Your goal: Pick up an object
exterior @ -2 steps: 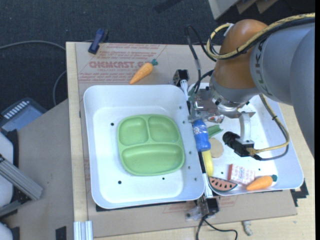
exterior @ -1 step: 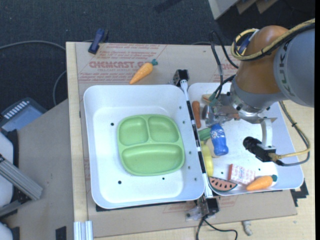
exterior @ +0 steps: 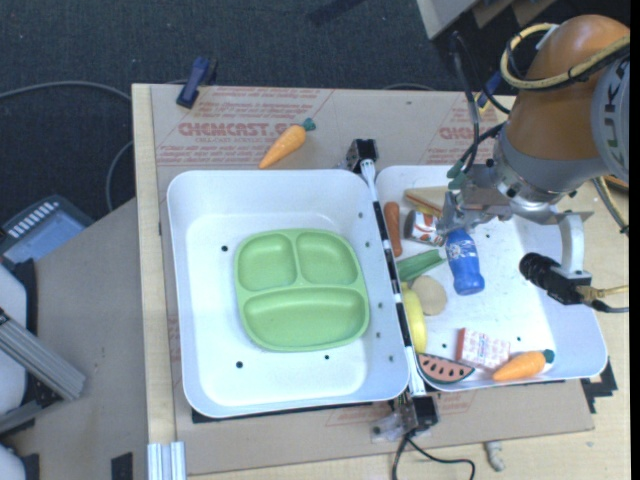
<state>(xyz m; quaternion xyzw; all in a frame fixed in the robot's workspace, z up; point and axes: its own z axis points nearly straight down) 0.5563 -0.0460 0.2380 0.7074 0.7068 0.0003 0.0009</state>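
We are taking the blue bottle [exterior: 464, 263] as the likeliest object. It is lying in the right bin [exterior: 560, 343] directly below the claw [exterior: 455, 214] as the camera sees it, its capped end pointing up at the claw and its base pointing away. Its long axis is therefore running almost straight out from the claw, leaning slightly to the view's right.

The cap is sitting so close under the claw that we are unable to say whether the two are touching, and we cannot tell whether the claw is wide, narrow or gripping anything.

Just to the claw's left a small red-and-white can [exterior: 424, 230] is standing, and beyond it a red sausage [exterior: 393, 226] is lying along the bin wall. Below and left of the claw, a green vegetable [exterior: 418, 264] and a pale potato [exterior: 431, 295] are resting beside the bottle.

We are judging that the grasp is turning on a short drop onto the cap end — with the can crowding the left side.
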